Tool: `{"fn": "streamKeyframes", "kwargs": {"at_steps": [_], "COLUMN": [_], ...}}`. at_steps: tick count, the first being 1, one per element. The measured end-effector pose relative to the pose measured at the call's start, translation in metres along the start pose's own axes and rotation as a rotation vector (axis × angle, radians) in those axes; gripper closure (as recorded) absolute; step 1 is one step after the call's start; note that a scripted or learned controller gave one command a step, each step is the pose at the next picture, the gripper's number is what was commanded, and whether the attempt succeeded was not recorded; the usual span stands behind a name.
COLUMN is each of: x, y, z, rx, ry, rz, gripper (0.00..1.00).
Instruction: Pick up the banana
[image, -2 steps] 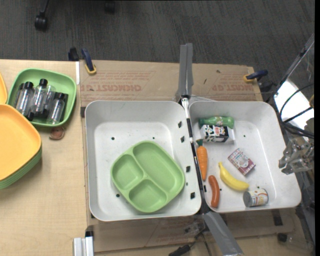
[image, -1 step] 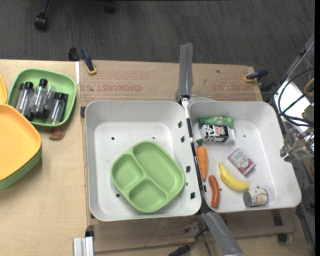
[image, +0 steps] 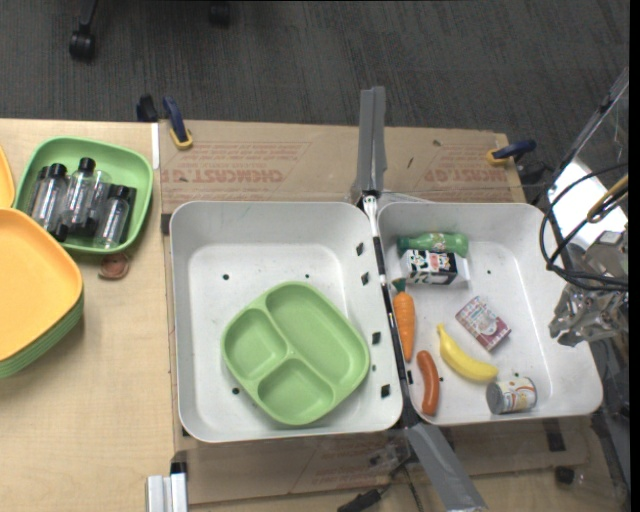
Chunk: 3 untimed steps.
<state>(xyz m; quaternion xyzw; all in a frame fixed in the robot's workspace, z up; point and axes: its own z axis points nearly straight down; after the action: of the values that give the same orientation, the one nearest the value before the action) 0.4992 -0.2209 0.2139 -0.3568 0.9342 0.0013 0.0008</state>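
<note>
Left bin holds a green divided tray. Right bin: carrot and sausage by the divider, green pouch, milk carton, pink packet, can. Banana lies on the bin floor near the can, untouched. Pincer sits at the right rim, well apart; open or closed, cannot tell. Judgement: nothing done, whole pick left. Cardboard under the bins reads "CHEMCZT", upside down; other labels unreadable.
</note>
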Motion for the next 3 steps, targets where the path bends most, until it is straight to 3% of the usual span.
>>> {"fn": "streamKeyframes", "kwargs": {"at_steps": [1,3], "x": [-0.051,-0.005], "y": [-0.046,-0.005], "z": [-0.048,-0.002], "rx": [0.005,0.001], "ry": [-0.004,0.0], "rz": [0.339,-0.277], "gripper": [1.0,1.0]}}
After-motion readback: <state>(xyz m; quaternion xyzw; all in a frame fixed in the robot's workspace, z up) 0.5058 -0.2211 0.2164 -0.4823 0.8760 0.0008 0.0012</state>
